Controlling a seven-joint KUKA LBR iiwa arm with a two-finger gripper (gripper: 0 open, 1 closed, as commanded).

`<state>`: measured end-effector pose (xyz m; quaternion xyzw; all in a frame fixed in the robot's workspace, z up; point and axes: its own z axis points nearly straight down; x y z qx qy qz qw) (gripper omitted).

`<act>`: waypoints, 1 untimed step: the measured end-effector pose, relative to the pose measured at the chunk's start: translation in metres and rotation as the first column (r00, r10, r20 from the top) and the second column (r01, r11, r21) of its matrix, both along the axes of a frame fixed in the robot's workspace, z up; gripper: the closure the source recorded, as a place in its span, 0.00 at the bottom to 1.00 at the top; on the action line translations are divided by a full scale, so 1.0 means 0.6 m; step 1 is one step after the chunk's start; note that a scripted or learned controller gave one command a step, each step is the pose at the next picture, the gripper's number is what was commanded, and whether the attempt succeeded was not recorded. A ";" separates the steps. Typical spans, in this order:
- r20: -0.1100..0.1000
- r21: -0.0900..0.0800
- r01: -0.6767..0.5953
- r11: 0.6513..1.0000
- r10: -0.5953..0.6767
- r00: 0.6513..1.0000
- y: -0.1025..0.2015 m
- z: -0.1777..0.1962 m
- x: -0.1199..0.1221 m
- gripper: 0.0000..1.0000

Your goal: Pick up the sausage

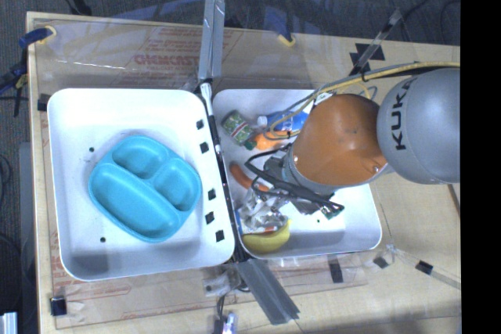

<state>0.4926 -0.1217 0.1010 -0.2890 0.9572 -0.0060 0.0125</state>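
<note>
Progress looks early: the sausage (239, 175), a reddish-brown piece showing at the left side of the right bin (356, 235), lies on the bin floor, not lifted. The gripper (262, 209) is low in that same bin, just beside the sausage and over a yellow thing (270, 237) near the front wall. Whether it is open or closed I cannot tell, since the arm (344, 141) and its orange band cover much of it. The left bin (70, 137) holds a blue divided plate (145, 185). By my judgement the grasp and the lift remain to be done
</note>
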 end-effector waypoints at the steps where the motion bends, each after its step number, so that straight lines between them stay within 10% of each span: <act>1: -0.015 -0.007 -0.260 0.966 0.260 0.966 0.016 -0.001 0.020 1.00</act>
